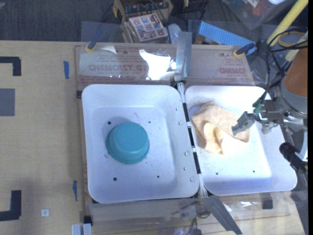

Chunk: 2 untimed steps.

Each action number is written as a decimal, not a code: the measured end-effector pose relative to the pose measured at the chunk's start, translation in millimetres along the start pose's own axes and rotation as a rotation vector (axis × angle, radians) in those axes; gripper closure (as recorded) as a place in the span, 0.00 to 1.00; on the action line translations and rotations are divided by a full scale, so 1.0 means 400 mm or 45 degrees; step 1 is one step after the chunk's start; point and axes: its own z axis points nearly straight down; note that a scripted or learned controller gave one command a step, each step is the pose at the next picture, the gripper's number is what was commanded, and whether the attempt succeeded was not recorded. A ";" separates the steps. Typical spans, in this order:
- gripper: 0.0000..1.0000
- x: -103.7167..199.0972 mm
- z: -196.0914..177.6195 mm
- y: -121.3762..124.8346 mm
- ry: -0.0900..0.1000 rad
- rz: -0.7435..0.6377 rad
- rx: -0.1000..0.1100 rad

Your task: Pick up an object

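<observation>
A crumpled pale orange cloth (215, 127) lies in the right bin (254, 175), toward its left side. An upturned teal bowl (128, 142) sits in the left bin (161, 180). My gripper (242, 125) reaches in from the right and hangs at the cloth's right edge, its dark fingers (239, 125) pointing left and down. The fingers look spread, and I see nothing held between them.
A metal divider (190, 136) runs between the two bins. Clear plastic walls and blue clamps (244, 49) stand behind the bins. Cables and the arm's body (298, 87) crowd the right side. Boxes and clutter lie on the floor beyond the bench.
</observation>
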 end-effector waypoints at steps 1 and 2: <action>0.00 0.013 0.419 0.089 -0.002 -0.319 -0.006; 1.00 0.010 0.395 0.089 -0.003 -0.315 -0.009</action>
